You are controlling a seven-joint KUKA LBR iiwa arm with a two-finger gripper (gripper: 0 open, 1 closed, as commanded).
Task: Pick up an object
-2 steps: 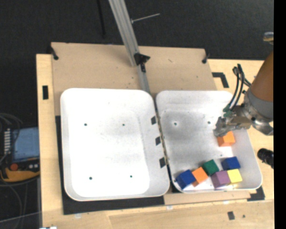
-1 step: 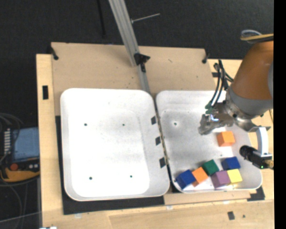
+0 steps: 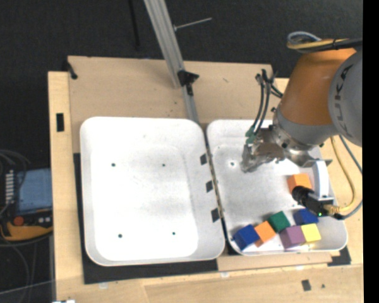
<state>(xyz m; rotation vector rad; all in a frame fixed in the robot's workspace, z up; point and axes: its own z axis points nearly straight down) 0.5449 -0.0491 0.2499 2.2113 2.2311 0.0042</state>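
My gripper (image 3: 251,161) hangs over the right bin (image 3: 230,137), holding nothing.
I cannot tell how it is set. The blocks (image 3: 278,229) lie along the bin's near edge (small, stiff, probably light); I would take one by two flat sides.

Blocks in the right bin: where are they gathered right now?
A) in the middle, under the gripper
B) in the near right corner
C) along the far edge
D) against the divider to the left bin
B: the blue block, green block and yellow block cluster in the near right corner of the right bin, apart from the gripper.
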